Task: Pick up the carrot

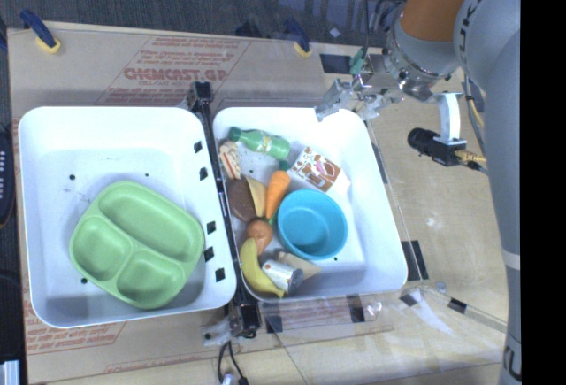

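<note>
Bench: you have a tan board [177,65] printed with red lettering, clamped by blue clips at its far edge; dark ribbed floor lies beyond it.
Bins: two white bins side by side, left bin [35,197], right bin [380,224], joined by black clips along the shared wall.
Left bin: a green tray [137,242] with three compartments lies flat in it.
Right bin: the carrot [277,193] lies near the middle, tilted, just beside the blue bowl [311,225] on the bowl's left. A green bottle [261,143] lies at the far side, a printed box [316,169] near it. A banana [254,271] lies at the near side, touching a small can [283,273].
Gripper: the gripper [340,100] hangs above the right bin's far right corner, well apart from the carrot. You see its fingers spread, nothing between them.
Hard to make out: brown items left of the carrot overlap; possibly a potato, you cannot be sure.
Cut off: the arm [478,11] leaves the view at top and right.
</note>
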`<state>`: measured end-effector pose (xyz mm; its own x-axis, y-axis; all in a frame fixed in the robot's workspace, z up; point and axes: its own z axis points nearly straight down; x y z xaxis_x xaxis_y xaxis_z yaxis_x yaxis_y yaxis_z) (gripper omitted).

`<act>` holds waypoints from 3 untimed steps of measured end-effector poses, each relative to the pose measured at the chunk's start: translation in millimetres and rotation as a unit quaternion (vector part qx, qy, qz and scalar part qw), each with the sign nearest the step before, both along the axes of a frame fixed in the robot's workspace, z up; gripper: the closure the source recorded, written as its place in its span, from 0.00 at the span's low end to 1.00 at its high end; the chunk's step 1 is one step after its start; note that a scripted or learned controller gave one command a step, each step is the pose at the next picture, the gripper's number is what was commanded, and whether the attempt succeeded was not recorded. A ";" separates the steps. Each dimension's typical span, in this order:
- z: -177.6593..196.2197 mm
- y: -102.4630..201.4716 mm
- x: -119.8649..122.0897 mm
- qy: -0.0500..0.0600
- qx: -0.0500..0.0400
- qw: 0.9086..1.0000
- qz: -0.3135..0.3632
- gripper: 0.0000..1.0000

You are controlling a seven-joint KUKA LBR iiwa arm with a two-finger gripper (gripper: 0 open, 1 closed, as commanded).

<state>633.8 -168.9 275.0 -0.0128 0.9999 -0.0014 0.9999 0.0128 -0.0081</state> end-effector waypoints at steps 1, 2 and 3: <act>-82.3 49.4 -43.3 0.004 0.001 0.999 0.049 0.00; -178.6 70.0 -68.0 -0.004 0.000 0.999 0.054 0.00; -167.0 69.7 -66.6 -0.003 -0.001 0.998 0.059 1.00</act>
